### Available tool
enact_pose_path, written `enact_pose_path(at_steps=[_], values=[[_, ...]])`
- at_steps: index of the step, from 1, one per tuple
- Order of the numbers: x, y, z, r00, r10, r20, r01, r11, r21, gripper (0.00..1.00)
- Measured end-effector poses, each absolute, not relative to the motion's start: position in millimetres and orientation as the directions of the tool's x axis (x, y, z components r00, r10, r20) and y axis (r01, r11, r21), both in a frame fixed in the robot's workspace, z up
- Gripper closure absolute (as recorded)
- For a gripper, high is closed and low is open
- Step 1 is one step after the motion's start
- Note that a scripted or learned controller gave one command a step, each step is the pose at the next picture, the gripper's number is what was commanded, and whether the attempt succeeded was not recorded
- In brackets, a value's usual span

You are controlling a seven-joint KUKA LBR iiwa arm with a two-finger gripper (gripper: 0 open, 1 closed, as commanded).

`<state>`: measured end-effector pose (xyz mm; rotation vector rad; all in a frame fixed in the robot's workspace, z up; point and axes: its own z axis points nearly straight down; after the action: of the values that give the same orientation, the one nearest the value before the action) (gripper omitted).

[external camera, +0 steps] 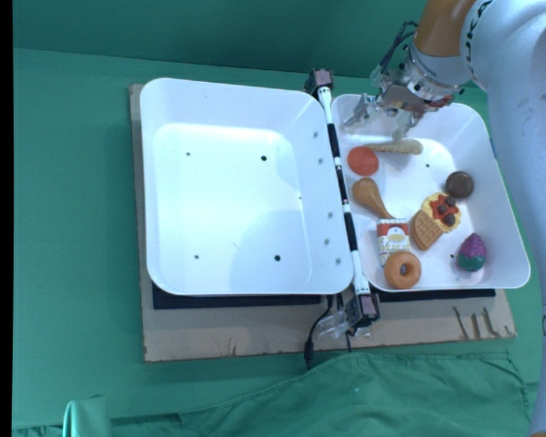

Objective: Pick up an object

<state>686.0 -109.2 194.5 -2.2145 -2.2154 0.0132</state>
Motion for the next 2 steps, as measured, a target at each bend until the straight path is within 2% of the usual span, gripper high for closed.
enact_pose_path(at_steps=[1, 2], values=[[685.8, -102.0, 203.3, -0.003, 1.000, 0.012, 1.000, 0.003, -0.016, 1.00], [684.3, -112.3, 262.6, 0.003, 1.000, -0.003, 1.000, -0.003, 0.013, 1.00]])
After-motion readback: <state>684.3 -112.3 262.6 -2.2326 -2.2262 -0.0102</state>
